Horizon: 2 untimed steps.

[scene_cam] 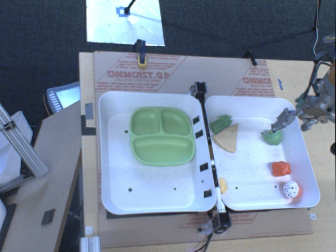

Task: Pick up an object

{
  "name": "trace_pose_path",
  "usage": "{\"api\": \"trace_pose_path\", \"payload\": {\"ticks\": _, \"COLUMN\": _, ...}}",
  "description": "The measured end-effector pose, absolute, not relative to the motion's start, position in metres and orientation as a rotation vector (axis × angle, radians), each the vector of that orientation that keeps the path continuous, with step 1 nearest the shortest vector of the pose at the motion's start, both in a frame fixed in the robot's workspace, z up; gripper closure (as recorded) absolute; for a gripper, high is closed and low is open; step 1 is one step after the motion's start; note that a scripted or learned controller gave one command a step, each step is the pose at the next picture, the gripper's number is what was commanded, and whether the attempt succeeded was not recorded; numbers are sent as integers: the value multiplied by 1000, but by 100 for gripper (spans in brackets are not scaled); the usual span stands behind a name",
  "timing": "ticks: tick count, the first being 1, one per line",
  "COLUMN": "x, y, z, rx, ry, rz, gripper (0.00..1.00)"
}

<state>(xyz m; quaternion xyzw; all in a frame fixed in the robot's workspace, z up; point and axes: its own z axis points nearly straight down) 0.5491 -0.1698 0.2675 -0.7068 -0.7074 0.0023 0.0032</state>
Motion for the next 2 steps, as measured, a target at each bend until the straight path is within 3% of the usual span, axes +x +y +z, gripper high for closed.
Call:
{"api": "trace_pose_path", "payload": {"ticks": 1, "x": 551, "y": -169, "z": 273, "rx": -2219, "ry": -2226, "rz": -1, "gripper": 0}}
{"api": "trace_pose_path", "payload": {"ticks": 2, "x": 559, "y": -168, "z": 228, "rx": -2219, "ry": -2224, "rz": 1, "gripper": 0}}
